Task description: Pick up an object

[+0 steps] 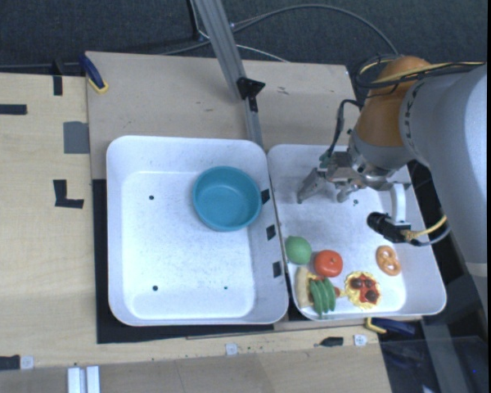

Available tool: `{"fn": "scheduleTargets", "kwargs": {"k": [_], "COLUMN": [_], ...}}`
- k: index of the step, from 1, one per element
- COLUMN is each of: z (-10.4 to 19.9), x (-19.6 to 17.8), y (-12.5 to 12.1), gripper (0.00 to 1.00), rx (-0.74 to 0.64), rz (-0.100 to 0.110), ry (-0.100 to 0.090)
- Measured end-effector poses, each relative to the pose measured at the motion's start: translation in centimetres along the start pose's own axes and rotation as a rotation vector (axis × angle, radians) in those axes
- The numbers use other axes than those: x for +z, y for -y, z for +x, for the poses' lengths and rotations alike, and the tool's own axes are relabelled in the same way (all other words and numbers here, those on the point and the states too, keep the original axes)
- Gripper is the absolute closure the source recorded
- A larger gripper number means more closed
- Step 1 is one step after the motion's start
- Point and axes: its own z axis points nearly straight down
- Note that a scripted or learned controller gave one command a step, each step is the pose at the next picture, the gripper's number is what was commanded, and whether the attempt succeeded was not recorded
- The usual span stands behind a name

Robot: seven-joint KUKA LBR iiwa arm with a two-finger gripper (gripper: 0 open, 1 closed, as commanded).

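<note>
I take the candidate objects to be the small food items clustered in the right bin, at its near edge: a green round item, a red tomato-like item, a green pepper-like item with a yellowish piece touching it, a pizza-like piece and a pretzel-like ring. Relative to the tomato-like item, the green round item lies just beside it toward the left bin, the pepper-like item sits just nearer the camera, and the ring lies apart toward the arm side. The gripper hangs over the bare far part of the right bin, well apart from the tomato-like item and nothing lies between its tips. The jaws appear spread apart, though the slanted view leaves some doubt. A blue bowl sits in the left bin, beyond the dividing walls from the tomato-like item. I judge no grasp has begun. Risks from here: the items are packed close, so a descent on the tomato-like item may strike a neighbour and push both aside; round items may roll out as the jaws meet; a descent at the present position would close on bare bin floor; items near the bin wall may block one jaw. The counter carries both bins.
</note>
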Motion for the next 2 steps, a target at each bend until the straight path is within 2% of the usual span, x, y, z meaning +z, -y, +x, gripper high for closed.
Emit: {"fn": "scheduleTargets", "kwargs": {"k": [1, 2], "z": [0.0, -0.2], "x": [-1.3, -7.2], "y": [-0.1, 0.6], "gripper": [1.0, 1.0], "rx": [-0.001, 0.0], "rz": [-0.005, -0.01], "ry": [0.001, 0.001]}}
